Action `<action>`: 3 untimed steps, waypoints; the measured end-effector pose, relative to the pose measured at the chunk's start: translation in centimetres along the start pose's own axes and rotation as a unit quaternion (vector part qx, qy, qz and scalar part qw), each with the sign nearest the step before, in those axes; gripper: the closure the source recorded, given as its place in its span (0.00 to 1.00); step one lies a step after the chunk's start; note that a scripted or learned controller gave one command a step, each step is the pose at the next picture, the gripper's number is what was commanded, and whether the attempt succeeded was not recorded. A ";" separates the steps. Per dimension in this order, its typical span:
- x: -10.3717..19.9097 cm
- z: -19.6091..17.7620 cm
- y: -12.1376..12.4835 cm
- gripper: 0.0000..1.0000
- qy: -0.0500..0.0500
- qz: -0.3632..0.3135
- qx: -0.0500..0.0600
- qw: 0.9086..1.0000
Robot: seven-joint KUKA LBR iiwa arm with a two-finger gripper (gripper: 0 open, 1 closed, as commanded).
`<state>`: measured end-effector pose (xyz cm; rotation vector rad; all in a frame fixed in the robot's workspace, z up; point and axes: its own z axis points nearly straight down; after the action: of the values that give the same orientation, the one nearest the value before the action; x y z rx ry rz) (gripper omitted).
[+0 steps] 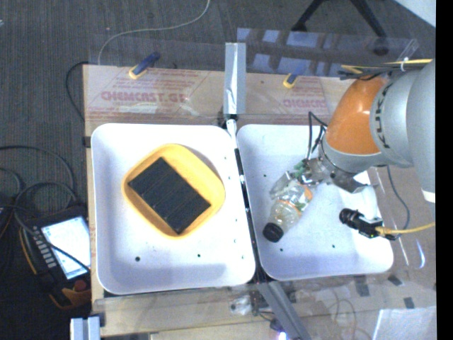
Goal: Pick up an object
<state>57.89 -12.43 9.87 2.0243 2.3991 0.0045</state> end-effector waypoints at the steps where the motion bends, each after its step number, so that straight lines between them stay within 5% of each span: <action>1: 0.1 -0.9 0.0 1.00 0.001 0.000 0.000 1.000; 2: 0.1 -0.9 0.0 0.00 0.001 0.000 0.000 1.000; 3: -0.6 0.6 -4.8 0.00 -0.003 -0.028 -0.007 1.000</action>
<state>53.29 -13.81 9.25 1.9466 2.4441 0.0148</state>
